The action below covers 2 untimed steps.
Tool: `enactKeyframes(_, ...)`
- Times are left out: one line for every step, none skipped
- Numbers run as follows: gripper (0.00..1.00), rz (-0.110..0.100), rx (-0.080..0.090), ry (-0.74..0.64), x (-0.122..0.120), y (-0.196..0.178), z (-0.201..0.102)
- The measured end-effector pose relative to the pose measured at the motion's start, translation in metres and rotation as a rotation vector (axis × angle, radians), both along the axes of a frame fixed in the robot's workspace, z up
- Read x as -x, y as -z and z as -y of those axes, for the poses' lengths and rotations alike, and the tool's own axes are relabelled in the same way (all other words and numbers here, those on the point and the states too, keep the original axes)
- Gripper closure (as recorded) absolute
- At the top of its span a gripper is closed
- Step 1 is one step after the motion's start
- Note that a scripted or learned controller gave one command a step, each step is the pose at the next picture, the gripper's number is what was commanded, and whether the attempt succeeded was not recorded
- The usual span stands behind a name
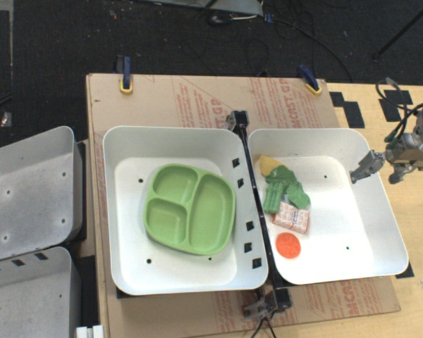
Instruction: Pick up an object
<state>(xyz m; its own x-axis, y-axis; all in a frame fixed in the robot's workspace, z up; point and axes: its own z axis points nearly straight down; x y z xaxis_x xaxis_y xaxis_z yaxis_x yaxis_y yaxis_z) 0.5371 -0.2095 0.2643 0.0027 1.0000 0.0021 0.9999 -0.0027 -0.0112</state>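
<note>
1. At the right edge of the view, the tool (pixel 382 165) sits over the upper right rim of the right bin (pixel 366 259), on the end of the grey arm. One dark finger (pixel 363 167) angles down-left over the bin wall; a second part shows toward the right. Nothing is seen between them. How far open it stands: cannot tell from this angle.
2. Right bin contents are clustered along its left side, well apart from the tool.
   - Green toy (pixel 282 189), leafy shape, lying near the divider.
   - Yellow piece (pixel 268 164) just above the green toy, touching or partly under it.
   - Small red-and-white packet (pixel 292 218) just below the green toy, against its lower end.
   - Orange-red disc (pixel 288 245) below the packet, just beside it, lying flat on the bin floor.
3. Left bin (pixel 127 259) holds a green divided plate (pixel 190 208) with three compartments, lying flat and slightly rotated, near the bin centre.
4. Both bins rest side by side on a brown board (pixel 197 97) on the worktop. Two clamps (pixel 126 74) hold the far edge of the board, one at the left and one at the right.
5. Further white trays (pixel 28 182) lie to the far left, off the board.
6. Dark floor with cables (pixel 296 13) shows beyond the far edge.
</note>
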Motion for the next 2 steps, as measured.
enactKeyframes(0.0,0.011,0.003,-0.004,-0.002,-0.006,-0.001)
enactKeyframes(0.0,0.007,0.001,-0.002,0.003,0.038,-0.004)
